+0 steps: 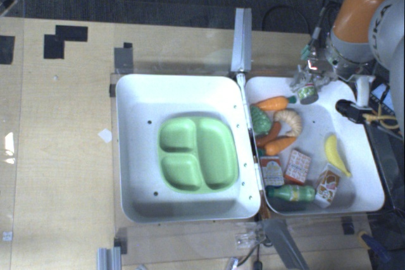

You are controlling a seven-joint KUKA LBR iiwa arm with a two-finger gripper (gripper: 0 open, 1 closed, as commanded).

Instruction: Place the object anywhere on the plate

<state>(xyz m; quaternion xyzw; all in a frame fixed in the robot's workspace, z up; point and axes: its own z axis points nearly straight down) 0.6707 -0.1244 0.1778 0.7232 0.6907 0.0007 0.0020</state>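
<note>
The green plate (196, 152), with three compartments, lies in the middle of the left white bin (136, 136). Nothing rests on it. My gripper (307, 89) hangs over the far edge of the right bin (373, 190), just right of the leafy end of an orange carrot (273, 103). A small grey-green shape sits at the gripper's tip, and I cannot make out what it is. Below the carrot lie a green vegetable (259, 118), a pale curved pastry (290, 121), a red sausage (269, 133) and a second orange piece (280, 145).
The right bin also holds a yellow banana (336, 155), small cartons (297, 165) (272, 171) (327, 186) and a green bottle (292, 193) along its near side. A metal divider (240, 47) rises between the bins.
</note>
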